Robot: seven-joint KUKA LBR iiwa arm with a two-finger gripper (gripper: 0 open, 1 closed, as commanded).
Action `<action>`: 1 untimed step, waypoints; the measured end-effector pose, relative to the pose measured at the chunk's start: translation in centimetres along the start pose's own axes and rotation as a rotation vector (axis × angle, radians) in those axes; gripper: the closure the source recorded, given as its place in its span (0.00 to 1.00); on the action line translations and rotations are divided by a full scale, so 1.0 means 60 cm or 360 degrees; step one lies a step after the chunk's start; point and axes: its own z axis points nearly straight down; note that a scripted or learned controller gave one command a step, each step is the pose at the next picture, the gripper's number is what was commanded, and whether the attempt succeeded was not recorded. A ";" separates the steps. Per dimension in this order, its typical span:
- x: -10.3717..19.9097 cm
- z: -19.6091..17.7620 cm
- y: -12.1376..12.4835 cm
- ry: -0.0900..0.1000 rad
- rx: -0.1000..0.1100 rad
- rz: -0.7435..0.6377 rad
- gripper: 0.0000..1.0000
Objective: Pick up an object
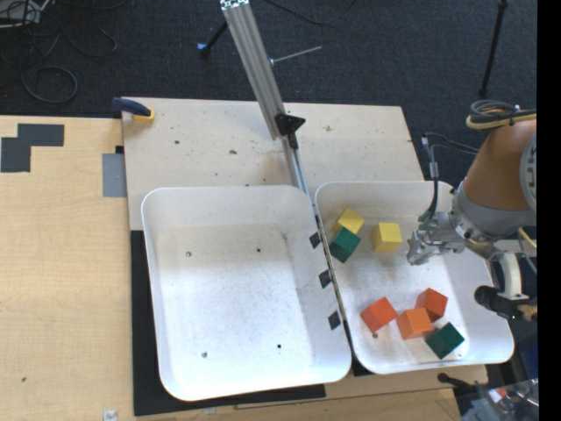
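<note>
Camera view: the gripper point(424, 246) is being poised beside a yellow block point(387, 236) (finger state cannot be told). An approach is judged underway; next, lining up over it is called for.

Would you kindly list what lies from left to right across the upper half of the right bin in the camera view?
Green cube with a yellow cube leaning on it → second yellow cube → end effector.
</note>
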 end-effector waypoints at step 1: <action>-0.004 -0.070 0.002 -0.0002 -0.0010 -0.0006 1.00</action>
